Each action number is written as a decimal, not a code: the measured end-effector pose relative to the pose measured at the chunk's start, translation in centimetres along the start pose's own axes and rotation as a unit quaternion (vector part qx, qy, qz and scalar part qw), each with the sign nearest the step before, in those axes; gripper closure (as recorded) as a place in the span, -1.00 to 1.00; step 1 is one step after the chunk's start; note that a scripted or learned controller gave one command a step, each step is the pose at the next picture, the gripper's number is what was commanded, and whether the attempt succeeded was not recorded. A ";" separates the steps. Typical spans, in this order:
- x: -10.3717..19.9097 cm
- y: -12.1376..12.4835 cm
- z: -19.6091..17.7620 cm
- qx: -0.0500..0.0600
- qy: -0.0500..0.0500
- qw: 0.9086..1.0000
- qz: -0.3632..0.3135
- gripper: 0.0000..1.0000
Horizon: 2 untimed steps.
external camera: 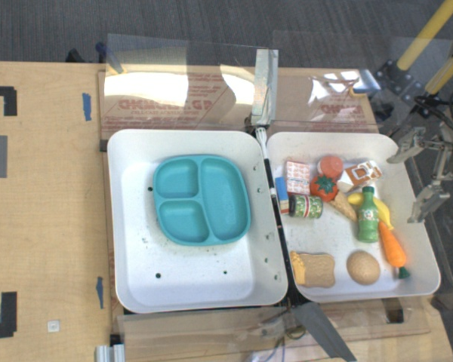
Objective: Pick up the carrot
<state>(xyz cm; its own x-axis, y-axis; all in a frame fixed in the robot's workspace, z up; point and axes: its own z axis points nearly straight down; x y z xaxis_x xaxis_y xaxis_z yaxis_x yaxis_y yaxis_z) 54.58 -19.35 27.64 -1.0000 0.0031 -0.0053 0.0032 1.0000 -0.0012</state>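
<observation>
The carrot [393, 248] is orange with a green stub at its near end. It lies along the right wall of the right bin [421, 281], just right of a green bottle [368, 216] and a yellow banana [382, 212]. My gripper [416, 174] hangs at the right bin's right rim, beyond the carrot and to its right. Its two metal fingers [426, 200] stand apart, open, with nothing between them.
The right bin also holds a red tomato [325, 188], a labelled can [306, 207], a red box [298, 176], a small carton [362, 173], a bread slice [315, 268] and a round bun [363, 267]. A teal divided plate [202, 200] sits in the left bin [128, 277].
</observation>
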 end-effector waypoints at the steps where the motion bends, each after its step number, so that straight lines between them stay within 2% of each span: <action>1: 3.3 -2.0 13.6 0.001 -0.001 0.994 0.107 -1.00; 2: 6.5 -2.1 18.9 0.001 -0.001 0.994 0.109 -1.00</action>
<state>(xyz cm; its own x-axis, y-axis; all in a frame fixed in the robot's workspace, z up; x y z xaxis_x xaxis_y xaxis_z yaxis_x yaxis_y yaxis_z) 48.19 -21.43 8.69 -0.9754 0.2203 -0.0081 0.2204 0.9754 -0.0009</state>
